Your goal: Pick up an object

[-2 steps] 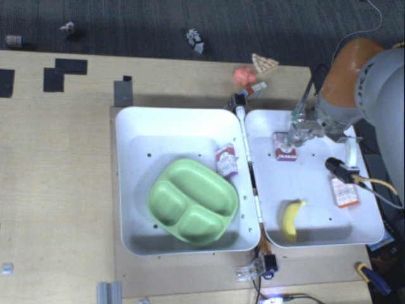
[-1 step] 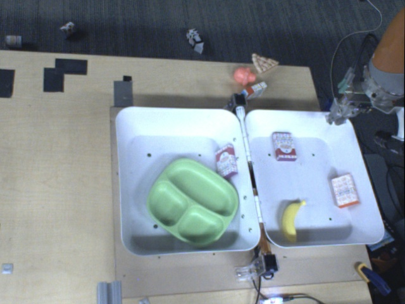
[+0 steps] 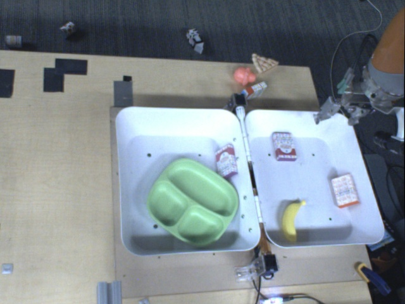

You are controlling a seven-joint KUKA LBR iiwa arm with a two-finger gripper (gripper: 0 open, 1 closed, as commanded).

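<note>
two bins (image 3: 126, 170), banana (image 3: 290, 219) near rim

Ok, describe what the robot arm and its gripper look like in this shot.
The arm comes in at the upper right: an orange band over a pale grey wrist section. Below it sits the gripper, a cluster of grey metal parts with a small greenish piece on its side. Thin dark cables loop over the carpet behind it. I can make out no markings.

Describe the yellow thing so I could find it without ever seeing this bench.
Look at the right white bin. Near its front edge, toward the left corner, lies a banana. It is the only yellow, curved item there; its neighbours are small flat packets.
</note>
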